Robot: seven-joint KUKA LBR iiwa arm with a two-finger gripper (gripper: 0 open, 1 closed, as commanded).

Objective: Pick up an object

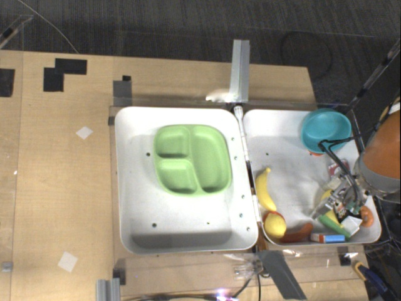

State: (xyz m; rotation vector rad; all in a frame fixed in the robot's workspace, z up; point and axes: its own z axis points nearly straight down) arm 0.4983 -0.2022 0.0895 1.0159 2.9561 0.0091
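Note:
My gripper [340,197] is low in the right bin [282,130], near its front right corner, over a small heap of objects. In that heap lie a green stick-like piece [330,221], a blue and red marker-like piece [328,237], a white block [351,225] and an orange piece [366,216]. Cables and the wrist hide what lies directly under the gripper. A banana [264,190] lies along the bin's left side, with a yellow round fruit [274,223] at its near end. Beside the fruit rests a reddish-brown sausage-shaped thing [299,232].
A blue bowl [326,129] stands in the right bin's far right corner. The left bin [135,193] holds a green divided plate [191,158]. The arm's orange band [383,150] hangs over the right bin's right rim. A metal post [240,68] stands behind the bins.

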